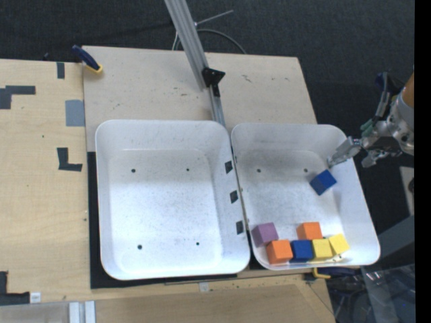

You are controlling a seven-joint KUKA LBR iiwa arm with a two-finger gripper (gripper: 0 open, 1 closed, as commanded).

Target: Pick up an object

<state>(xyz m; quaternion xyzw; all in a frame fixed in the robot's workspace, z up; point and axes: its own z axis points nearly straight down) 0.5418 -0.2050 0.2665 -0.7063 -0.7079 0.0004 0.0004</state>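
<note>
A blue block (pixel 323 182) lies tilted in the right bin (pixel 283 147), near its right wall. My gripper (pixel 350 160) hangs over that bin's right rim, just up and to the right of the blue block. Its fingers are spread open, with one grey finger (pixel 339 153) pointing down-left toward the block and nothing between them. Along the bin's front wall sit a purple block (pixel 264 233), an orange block (pixel 279 250), a second blue block (pixel 302 249), a yellow block (pixel 322 248), another orange block (pixel 309 231) and another yellow block (pixel 339 243).
The left bin (pixel 161 133) stands beside the right one, sharing a middle rim. A slanted metal rail (pixel 192 39) runs from the top of the view down to the bins' junction. A blue and yellow clamp (pixel 87 58) sits at the bench's far left corner.
</note>
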